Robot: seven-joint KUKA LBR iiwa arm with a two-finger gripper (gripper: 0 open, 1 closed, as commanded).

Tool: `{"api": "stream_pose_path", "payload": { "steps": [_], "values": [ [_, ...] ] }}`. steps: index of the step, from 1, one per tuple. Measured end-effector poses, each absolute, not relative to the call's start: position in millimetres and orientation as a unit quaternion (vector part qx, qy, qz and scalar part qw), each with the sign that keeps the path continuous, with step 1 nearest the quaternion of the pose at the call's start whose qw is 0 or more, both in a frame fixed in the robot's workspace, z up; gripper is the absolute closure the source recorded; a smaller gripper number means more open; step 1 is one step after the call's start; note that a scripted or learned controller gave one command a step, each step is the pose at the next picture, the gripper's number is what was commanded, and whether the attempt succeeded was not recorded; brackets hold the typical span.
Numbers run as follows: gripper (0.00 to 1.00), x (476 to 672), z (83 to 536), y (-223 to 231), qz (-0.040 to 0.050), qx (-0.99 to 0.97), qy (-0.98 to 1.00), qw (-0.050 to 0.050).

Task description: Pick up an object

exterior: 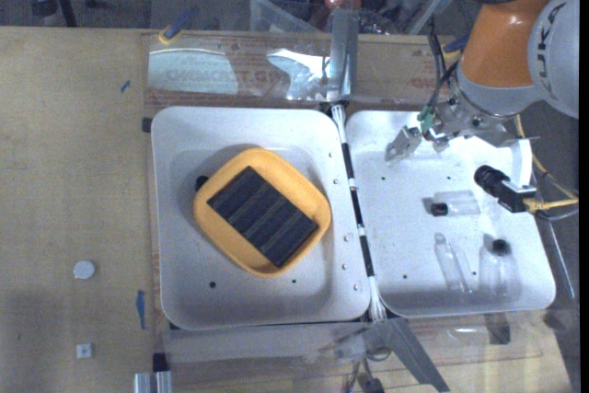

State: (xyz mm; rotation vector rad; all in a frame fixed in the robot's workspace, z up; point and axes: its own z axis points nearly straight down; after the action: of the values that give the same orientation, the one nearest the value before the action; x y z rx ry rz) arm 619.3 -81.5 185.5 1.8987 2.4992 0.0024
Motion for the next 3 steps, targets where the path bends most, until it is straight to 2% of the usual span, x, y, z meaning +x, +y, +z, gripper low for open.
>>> {"api": "stream_pose_path", "payload": {
  "steps": [1,2,3],
  "values": [
    [0.0,561.6,94,-123,0.0003,0.615,0.788,0.0],
    [0.0,528.1,267,-84,0.0004,0.606,0.796,0.001],
    [0.0,572.1,225,-112,0.0004,0.594,0.804,0.002]
  ]
}}
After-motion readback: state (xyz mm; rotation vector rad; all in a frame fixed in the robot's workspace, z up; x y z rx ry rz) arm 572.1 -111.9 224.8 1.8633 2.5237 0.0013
